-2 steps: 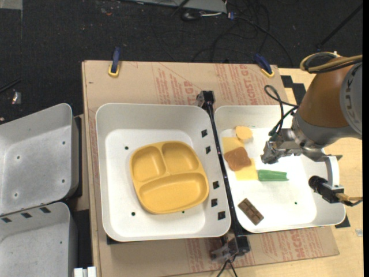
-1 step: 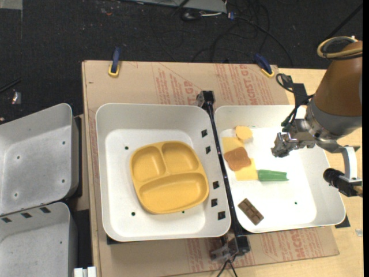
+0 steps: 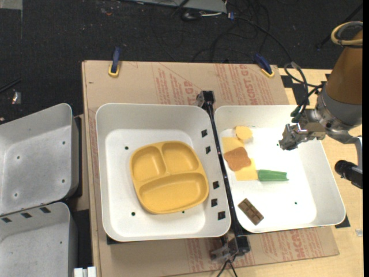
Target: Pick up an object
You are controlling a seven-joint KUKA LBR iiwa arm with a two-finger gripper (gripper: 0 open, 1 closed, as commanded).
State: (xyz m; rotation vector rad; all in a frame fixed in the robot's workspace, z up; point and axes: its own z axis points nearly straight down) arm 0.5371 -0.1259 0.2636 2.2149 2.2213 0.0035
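Gripper (image 3: 287,142) over right bin (image 3: 323,212); finger state unclear. Green piece (image 3: 272,176) just below-left of fingers, apart.

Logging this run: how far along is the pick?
Nothing looks picked yet. The grey claw hovers at the right white bin's upper right, apart from the green stick-shaped piece and brown rectangular block lying on its floor. Left: descend, grasp, lift.

Two bins sit side by side — the left bin (image 3: 109,154) holds a divided tray (image 3: 169,176). In the right bin (image 3: 314,183), food pieces (image 3: 239,154) cluster by its left wall — a stick (image 3: 271,176) lies just right of them, a bar (image 3: 251,211) nearer.
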